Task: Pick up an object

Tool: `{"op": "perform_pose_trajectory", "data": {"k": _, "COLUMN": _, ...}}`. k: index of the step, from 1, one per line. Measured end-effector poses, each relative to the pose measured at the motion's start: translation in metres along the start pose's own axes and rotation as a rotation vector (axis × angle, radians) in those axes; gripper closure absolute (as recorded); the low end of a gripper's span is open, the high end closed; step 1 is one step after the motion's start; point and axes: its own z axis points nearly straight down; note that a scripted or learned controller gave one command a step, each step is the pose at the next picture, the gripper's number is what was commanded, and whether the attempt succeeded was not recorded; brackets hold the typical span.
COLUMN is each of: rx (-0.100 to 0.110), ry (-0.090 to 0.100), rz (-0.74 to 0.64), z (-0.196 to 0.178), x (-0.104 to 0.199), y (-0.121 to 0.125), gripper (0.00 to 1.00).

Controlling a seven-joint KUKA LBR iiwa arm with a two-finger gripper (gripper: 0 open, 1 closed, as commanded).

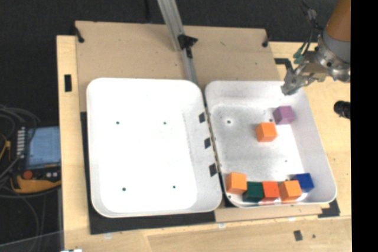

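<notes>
My gripper (290, 87) hangs over the right bin's (248, 94) far edge, above the purple block (284, 114); I cannot tell its state.

A robotics lab it was, a plywood worktop (177, 47) on dark carpet, two white bins (147, 144) side by side, an aluminium mast (168, 3) rising behind, cables and a handheld controller (35, 153) lying at the left

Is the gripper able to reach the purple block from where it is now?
Probably yes. The gripper hangs above the right bin's far corner, and the purple block lies just below it, apart from the orange block, with nothing between.
</notes>
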Motion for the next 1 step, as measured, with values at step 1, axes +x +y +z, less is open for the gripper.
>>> {"op": "perform_pose_trajectory", "data": {"k": 1, "rx": 0.003, "ry": 0.002, "rz": -0.002, "z": -0.0284, "x": -0.0012, "y": 0.0012, "gripper": 1.0}}
